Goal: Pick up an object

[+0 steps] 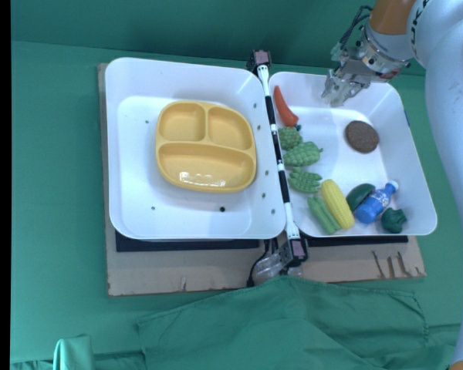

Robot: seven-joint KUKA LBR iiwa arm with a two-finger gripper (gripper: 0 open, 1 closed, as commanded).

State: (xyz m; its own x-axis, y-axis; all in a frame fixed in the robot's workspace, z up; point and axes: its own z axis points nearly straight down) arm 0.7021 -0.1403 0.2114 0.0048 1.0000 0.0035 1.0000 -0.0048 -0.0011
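Observation:
My gripper [338,92] hangs over the far end of the right bin [417,176], its fingers a little apart with nothing between them. In that bin lie a brown round cookie [362,136], an orange-red carrot [285,108], several green vegetables [302,155], a yellow corn cob [337,203], a blue bottle [376,201], a dark green pepper [359,193] and a small broccoli [393,220]. The cookie is just in front of the gripper and slightly to its right.
The left bin [139,91] holds a yellow divided plate [207,146]. A black-and-white bar [278,156] runs between the bins. Green cloth [278,322] covers the bench front. The grey arm [447,91] comes down the right side.

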